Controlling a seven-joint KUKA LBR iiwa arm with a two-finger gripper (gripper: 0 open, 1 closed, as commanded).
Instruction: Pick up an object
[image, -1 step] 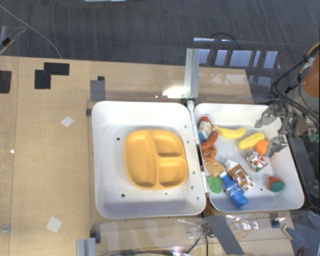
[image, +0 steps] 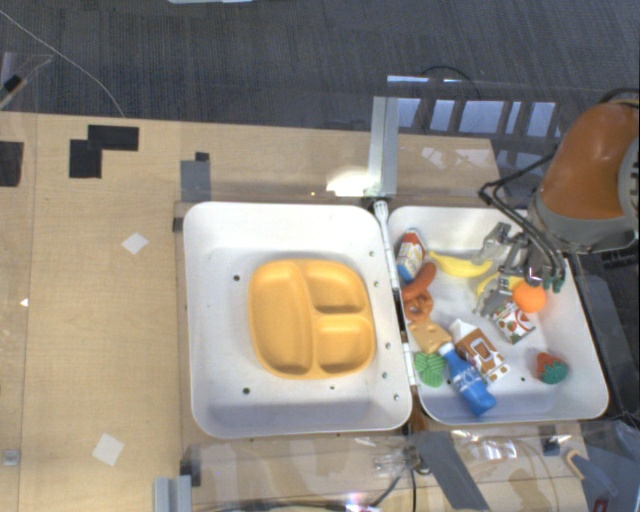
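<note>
Down in the right bin (image: 590, 395) the toys lie crowded: a yellow banana (image: 462, 264) near the far side, an orange ball (image: 530, 297) just beside a red-and-white carton (image: 513, 320), and a strawberry (image: 550, 368) alone toward the near right corner. Along the bin's left wall sit a small bottle (image: 409, 252), a red sausage (image: 420, 280), a tan cookie piece (image: 428, 334), a green leafy toy (image: 430, 371), a blue bottle (image: 470, 385) and a second little carton (image: 482, 355). Over the banana's right end and the ball hangs the gripper (image: 512, 262), low in the bin; whether its claw is spread or pressed together I cannot tell. Above it bulks the arm's orange band (image: 595, 165). Beside this, the left bin (image: 215, 400) carries a yellow divided tray (image: 310, 316).
</note>
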